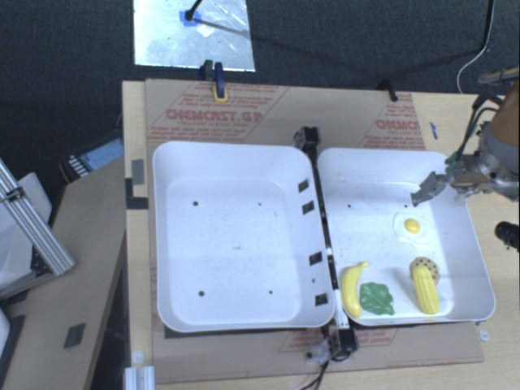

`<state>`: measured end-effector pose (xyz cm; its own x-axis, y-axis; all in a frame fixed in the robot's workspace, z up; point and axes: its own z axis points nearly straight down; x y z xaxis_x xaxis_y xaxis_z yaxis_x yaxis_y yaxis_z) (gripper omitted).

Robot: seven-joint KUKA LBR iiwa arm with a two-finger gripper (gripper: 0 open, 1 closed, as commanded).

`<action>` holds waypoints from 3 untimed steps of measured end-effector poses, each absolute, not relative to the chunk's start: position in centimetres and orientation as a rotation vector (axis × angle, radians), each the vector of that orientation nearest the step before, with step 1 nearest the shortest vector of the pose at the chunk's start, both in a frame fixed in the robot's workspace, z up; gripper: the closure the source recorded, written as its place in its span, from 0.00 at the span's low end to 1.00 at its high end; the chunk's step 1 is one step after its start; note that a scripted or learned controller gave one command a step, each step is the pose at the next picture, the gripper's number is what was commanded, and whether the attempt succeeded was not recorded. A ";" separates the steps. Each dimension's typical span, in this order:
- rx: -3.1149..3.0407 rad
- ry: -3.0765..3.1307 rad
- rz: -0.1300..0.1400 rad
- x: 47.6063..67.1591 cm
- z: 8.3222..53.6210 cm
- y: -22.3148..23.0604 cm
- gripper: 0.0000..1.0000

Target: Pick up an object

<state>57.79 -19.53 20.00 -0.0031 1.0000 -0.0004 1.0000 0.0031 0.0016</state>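
Claw (426, 191) — grip state unclear — above fried egg (412, 227), near banana (353, 289), corn (425, 289), leaf (376, 298).

A robotics lab: two white bins (236, 234) clamped side by side on a cardboard-covered surface (244, 108), aluminium framing (32, 226) at nine o'clock, dark carpet, a cable (479, 47) trailing at one o'clock, toy food as test pieces

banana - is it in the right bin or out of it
In. The banana lies flat on the floor of the right bin, at its near left corner, touching the green leafy piece beside it.
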 end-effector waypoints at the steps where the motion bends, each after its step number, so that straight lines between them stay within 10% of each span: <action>1: 2.200 2.230 0.015 58.4 32.7 -9.6 0.00; 2: 2.208 2.234 0.004 57.6 31.7 -3.0 0.00; 3: 2.224 2.226 -0.007 59.5 20.8 -3.3 0.00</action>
<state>59.54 -3.28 20.83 -0.0009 1.0000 0.0002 1.0000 0.0009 -0.0068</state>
